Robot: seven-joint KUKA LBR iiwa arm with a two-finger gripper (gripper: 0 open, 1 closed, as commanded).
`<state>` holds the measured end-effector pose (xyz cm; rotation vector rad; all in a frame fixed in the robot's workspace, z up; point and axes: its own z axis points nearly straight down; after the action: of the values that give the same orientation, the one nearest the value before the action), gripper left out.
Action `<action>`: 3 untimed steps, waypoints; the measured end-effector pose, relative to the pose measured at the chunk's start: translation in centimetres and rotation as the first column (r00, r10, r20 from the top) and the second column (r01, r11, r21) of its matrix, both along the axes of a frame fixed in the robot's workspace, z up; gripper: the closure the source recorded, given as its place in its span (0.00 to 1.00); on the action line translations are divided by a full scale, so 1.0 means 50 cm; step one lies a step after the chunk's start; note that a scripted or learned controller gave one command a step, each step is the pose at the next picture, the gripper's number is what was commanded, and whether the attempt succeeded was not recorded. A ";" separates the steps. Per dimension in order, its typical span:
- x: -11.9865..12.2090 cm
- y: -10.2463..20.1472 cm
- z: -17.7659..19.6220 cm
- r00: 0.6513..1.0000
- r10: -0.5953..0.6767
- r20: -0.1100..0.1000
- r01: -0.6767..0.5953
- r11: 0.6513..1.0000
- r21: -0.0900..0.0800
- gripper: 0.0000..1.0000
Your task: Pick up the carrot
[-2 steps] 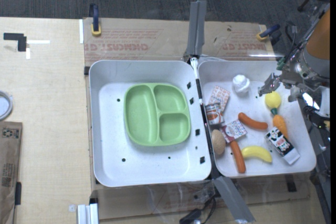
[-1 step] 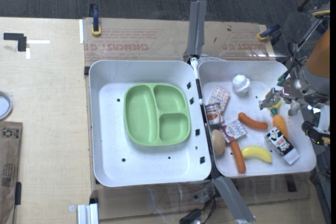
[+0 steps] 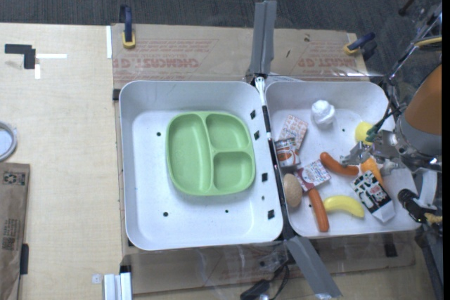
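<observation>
We see two shallow white bins side by side on the tabletop. The left bin holds a green divided plate with three compartments, lying near its middle. The right bin carries the clutter: a white cap-shaped piece toward the far side, a patterned packet near the divider, a small can just below it, a brown egg-shaped thing at the near left, a long orange-red sausage-like piece beside it, a second one lying across the middle, a banana near the front, a black and white carton at the right, and a yellow thing by the far right wall. The carrot, a short orange piece, lies at the right side of this bin, between the second sausage-like piece and the carton and touching the top of the carton. The arm comes in from the right, and its hand sits low over the bin right at the carrot's upper end. We cannot tell whether its fingers are apart or together, nor whether they touch the carrot. Two clamps with yellow tips grip the far edge of the brown board.
</observation>
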<state>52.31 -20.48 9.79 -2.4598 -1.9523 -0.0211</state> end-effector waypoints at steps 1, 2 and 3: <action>-0.017 0.047 0.036 0.975 0.222 -0.010 -0.223 0.975 -0.008 0.00; -0.091 0.008 0.110 0.981 0.192 -0.012 -0.192 0.981 -0.007 0.00; 0.054 0.006 0.000 0.956 0.294 -0.002 -0.294 0.956 -0.016 0.00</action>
<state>55.00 -20.18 9.81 -2.1501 -2.3043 -0.0060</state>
